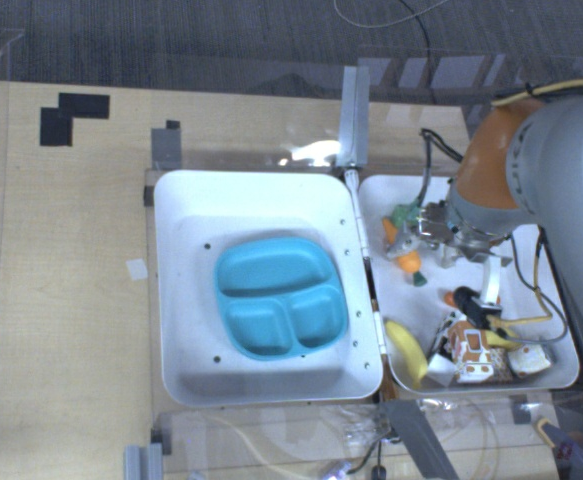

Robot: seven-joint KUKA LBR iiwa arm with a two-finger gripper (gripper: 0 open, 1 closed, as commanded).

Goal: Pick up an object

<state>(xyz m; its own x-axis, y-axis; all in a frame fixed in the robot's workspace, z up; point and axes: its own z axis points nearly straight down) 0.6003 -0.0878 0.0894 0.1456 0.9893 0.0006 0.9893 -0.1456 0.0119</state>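
**Arm reaching into the right bin**

Gripper (449,240) is hanging low over the far part of the right bin (568,366), near a small orange piece (408,262) and a green piece (403,214); whether it is grasping anything cannot be told from this angle. A yellow banana (406,350) is lying at the bin's near left corner, beside a cluster of packaged items (476,353). A blue divided tray (281,296) is sitting in the left bin (186,208).
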